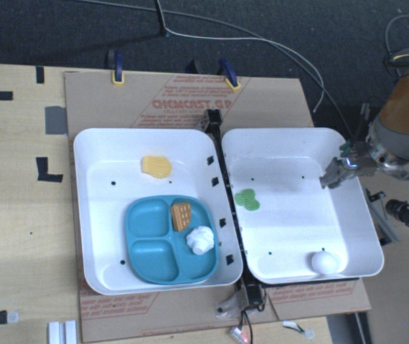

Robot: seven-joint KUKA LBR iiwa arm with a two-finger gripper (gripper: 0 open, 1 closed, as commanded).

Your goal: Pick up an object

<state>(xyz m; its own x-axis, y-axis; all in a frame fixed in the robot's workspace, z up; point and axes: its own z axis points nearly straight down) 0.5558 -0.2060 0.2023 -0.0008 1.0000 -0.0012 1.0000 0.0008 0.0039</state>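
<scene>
I have the claw (336, 172) sitting at the right rim of the right bin (290, 143), toward the surface's far right side; it is small and blurred from up here, so I cannot tell how it is set, and I see nothing carried in it; the pick, as I judge it, has not begun; the nearest candidates lie in that same bin: a flat green piece (247, 200) against its left wall, and a white ball (325, 262) in its near right corner, well apart from each other; I would go for the ball, since it stands proud of the floor and gives something to close around, whereas the green piece looks thin and may slip under a grasp; still, the ball sits close to the bin wall, so I would come straight down on it with the closing direction running along the wall, not across it, and lower slowly because a round thing will likely roll off if nudged; the left bin (104, 149) holds a yellow lump (157, 166) on bare floor near its far side, and a teal divided tray (154, 253) toward its near side; in the tray's upper right compartment stands a brown waffle-like piece (181, 216), and a white crumpled lump (200, 240) lies just below it on the tray's right side, over the ridge between compartments
</scene>
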